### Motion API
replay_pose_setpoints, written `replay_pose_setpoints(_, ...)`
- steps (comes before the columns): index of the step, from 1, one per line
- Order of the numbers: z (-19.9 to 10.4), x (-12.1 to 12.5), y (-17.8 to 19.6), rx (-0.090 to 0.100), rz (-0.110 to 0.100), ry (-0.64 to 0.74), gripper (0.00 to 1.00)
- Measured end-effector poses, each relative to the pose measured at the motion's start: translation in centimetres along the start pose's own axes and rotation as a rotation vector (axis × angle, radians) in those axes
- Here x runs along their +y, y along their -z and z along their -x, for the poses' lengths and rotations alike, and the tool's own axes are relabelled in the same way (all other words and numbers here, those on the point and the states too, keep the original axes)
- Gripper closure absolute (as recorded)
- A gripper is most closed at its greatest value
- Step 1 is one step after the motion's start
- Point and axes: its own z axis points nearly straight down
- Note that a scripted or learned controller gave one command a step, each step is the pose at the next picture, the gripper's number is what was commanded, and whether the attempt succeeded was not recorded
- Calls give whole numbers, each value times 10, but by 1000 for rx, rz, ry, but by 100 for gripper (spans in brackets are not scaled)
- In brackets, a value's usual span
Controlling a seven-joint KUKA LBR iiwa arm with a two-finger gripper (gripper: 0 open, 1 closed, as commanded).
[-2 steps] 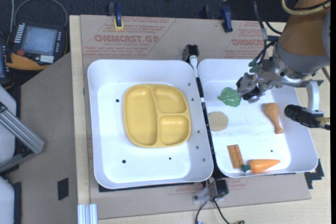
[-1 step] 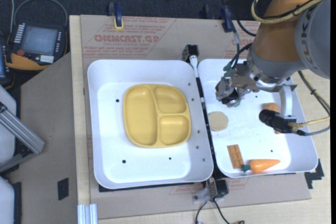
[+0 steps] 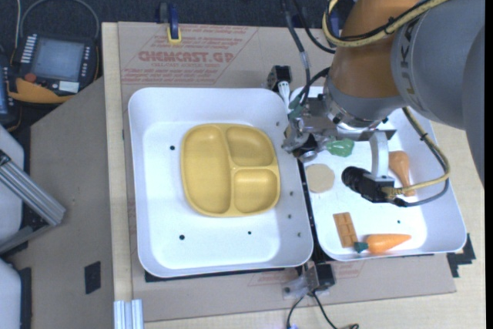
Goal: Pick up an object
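My gripper (image 3: pixel 303 139) hangs low over the left edge of the right bin (image 3: pixel 443 223), under the grey arm with its orange band. Just to the gripper's right lies a small green object (image 3: pixel 340 146), partly covered by the wrist. Below the gripper sits a round tan disc (image 3: pixel 320 179). A brown wafer (image 3: pixel 344 228) and an orange carrot (image 3: pixel 386 242) lie near the bin's front edge. At the right, a pale orange piece (image 3: pixel 400 164) lies beside the arm's bracket. Nothing shows in the gripper's grasp.
The left bin (image 3: pixel 154 189) holds a yellow divided plate (image 3: pixel 229 168) in its middle. Both bins rest on a cardboard sheet (image 3: pixel 192 50). A handheld controller (image 3: pixel 54 62) lies off the bench at the far left.
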Motion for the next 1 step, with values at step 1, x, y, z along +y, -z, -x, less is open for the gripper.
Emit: replay_pose_setpoints(1, -45, -6, 8, -1, 4, -1, 100)
